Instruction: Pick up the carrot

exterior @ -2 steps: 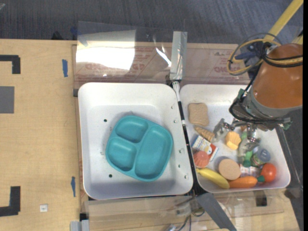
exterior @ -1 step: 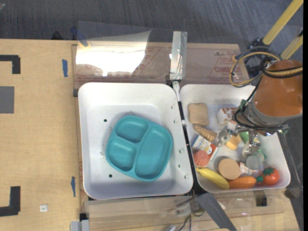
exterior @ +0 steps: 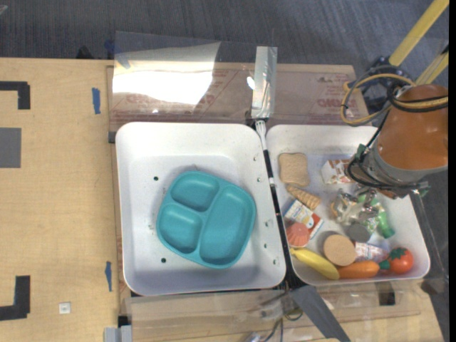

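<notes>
The carrot point(exterior: 360, 268) is a short orange stick lying flat near the front edge of the right bin point(exterior: 420, 223), between a yellow banana point(exterior: 315, 263) and a red tomato point(exterior: 401, 261). My arm, with its orange band point(exterior: 419, 128), hangs over the right side of that bin. Its gripper point(exterior: 358, 209) points down among the toys in the bin's middle, a hand's width behind the carrot and not touching it. Nothing can be seen held.
The right bin also holds a bread slice point(exterior: 293, 168), a waffle cone point(exterior: 303, 196), a round tan bun point(exterior: 338, 249), a green piece point(exterior: 385, 224) and small packets. A teal divided plate point(exterior: 206, 219) lies in the left bin point(exterior: 135, 162).
</notes>
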You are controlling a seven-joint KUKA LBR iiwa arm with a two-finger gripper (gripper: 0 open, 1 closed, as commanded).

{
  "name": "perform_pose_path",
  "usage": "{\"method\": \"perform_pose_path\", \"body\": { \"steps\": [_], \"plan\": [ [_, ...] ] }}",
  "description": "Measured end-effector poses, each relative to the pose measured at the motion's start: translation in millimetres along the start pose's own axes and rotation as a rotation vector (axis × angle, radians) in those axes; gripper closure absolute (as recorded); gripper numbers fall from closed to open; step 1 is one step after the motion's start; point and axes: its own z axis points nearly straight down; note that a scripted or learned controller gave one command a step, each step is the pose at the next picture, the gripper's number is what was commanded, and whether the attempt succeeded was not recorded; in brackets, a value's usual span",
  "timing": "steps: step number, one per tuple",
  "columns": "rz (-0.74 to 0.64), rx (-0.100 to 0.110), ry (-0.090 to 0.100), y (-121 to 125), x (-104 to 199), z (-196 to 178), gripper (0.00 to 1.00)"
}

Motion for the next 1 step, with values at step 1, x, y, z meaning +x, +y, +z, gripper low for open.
{"method": "perform_pose_path", "body": {
  "steps": [1],
  "plan": [
    [-0.051,0.001,0.001,103.8,-69.6,-83.2,1.0]
  ]
}}
